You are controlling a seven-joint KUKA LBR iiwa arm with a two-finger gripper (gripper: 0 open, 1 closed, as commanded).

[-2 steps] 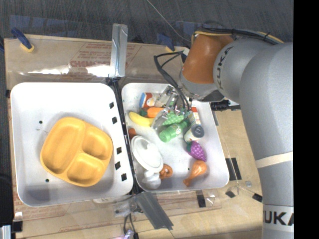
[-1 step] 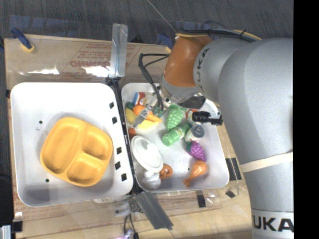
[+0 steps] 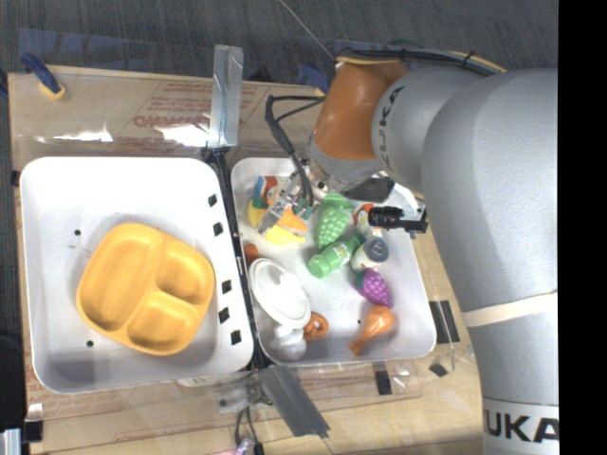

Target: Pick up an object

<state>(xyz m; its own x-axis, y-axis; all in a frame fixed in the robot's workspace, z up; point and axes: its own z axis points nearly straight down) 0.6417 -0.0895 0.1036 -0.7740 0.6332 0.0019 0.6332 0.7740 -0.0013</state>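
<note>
My gripper (image 3: 284,206) hangs low in the upper left part of the right bin (image 3: 414,282), below the orange wrist band (image 3: 353,112). It sits right over a yellow toy (image 3: 281,229) and some small coloured pieces (image 3: 260,193); whether it touches them is hidden. To its right lie a green knobbly toy (image 3: 333,224) and a green bottle-like piece (image 3: 327,259). Lower down are a white lidded pot (image 3: 278,292), purple grapes (image 3: 377,287) and an orange drumstick shape (image 3: 376,327).
The left bin (image 3: 57,197) holds a yellow divided plate (image 3: 144,286). The grey arm (image 3: 484,207) covers the bench's right side and overhangs the right bin's far corner. A small orange piece (image 3: 316,326) and a grey-blue round piece (image 3: 377,250) also lie in the right bin.
</note>
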